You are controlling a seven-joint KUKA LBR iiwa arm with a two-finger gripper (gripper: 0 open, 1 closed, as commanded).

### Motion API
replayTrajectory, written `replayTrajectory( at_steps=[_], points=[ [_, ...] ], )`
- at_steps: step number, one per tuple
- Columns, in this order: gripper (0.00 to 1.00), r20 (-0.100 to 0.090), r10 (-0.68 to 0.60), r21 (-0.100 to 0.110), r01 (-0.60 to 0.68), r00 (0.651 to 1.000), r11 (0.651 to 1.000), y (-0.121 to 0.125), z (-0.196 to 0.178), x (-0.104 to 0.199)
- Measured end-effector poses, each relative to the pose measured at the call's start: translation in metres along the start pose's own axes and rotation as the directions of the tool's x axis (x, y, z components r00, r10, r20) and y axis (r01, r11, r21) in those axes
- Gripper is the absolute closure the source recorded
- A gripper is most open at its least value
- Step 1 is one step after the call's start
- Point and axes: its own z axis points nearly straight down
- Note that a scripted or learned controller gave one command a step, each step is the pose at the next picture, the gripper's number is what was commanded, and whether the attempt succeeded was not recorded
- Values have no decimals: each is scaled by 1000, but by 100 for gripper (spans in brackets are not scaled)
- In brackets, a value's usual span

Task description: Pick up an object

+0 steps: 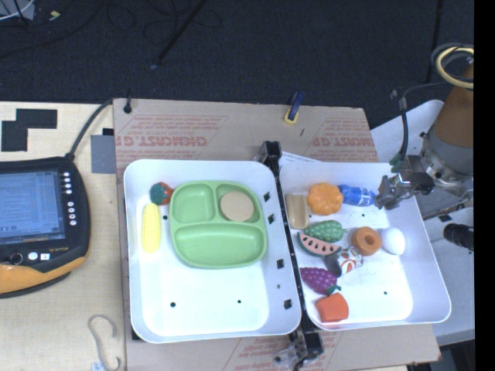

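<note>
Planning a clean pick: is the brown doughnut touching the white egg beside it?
Cannot tell. In the camera view the brown doughnut and white egg sit edge to edge, with no plain gap or contact visible.

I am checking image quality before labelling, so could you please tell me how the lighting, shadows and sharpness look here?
Camera view: even, soft light on both white bins, with only faint shadows beside the green tray; no strong glare; the background cloth is very dark; small toys such as the egg look slightly soft, and the pincer is dim and hard to read.
</note>
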Motion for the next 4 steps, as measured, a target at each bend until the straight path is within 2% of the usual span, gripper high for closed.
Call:
replayTrajectory(
  at_steps=[1,2,3,4],
  points=[
    [100,-1,0,3,0,1000,1000,-35,17,38],
    [100,-1,1,1,-1,1000,1000,-71,4,73],
    [100,1,6,1,-6,1000,1000,-83,11,80],
    [100,1,3,2,-3,1000,1000,-82,21,88]
  ],
)
